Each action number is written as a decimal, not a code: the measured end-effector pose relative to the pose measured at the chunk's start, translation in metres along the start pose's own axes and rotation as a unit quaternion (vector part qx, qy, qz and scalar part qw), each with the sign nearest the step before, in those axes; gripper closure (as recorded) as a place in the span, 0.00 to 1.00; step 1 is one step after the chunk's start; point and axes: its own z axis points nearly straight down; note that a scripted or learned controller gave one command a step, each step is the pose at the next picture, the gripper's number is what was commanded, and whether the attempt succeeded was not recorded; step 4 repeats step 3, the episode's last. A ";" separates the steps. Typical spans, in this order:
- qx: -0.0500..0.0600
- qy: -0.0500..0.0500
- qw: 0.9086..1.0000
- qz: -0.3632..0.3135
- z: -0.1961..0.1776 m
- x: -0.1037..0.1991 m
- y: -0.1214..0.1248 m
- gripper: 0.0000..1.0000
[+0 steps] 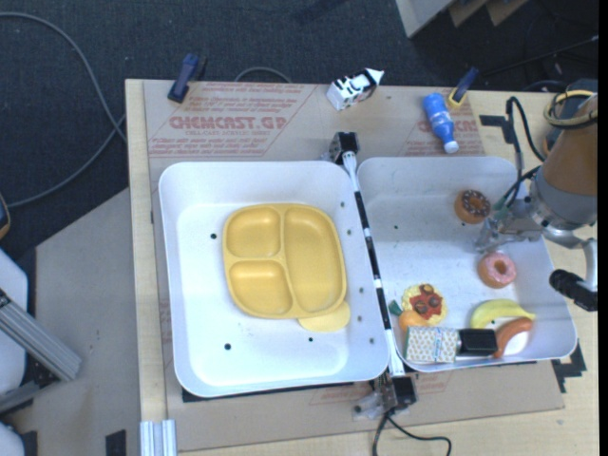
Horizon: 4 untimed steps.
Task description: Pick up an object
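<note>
A pale wooden worktop (285,112) is sitting on dark carpeted floor (66,27), printed sheets lying across its far part. A grey cable (71,41) is curving over the carpet at the left. A light panel (81,274) is lying beside the worktop's left edge, and an aluminium rail (33,335) is slanting across the lower left corner. Even light is falling over everything.

the pale wooden surface (275,112), printed with red lettering, carries two shallow white plastic bins side by side: the left bin (190,350) and the right bin (399,179). along the surface's upper edge lie a dark blue clamp (183,77) at the upper left, a small black-and-white toy (354,86) near the middle, and a blue plastic bottle (439,121) toward the upper right.
</note>
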 end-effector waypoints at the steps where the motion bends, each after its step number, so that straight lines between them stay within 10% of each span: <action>1: 0.000 0.000 1.000 0.000 -0.013 0.010 -0.055 1.00; 2: -0.002 -0.001 1.000 -0.001 0.000 0.006 0.002 1.00; 4: 0.000 0.000 1.000 0.000 0.000 0.000 -0.018 1.00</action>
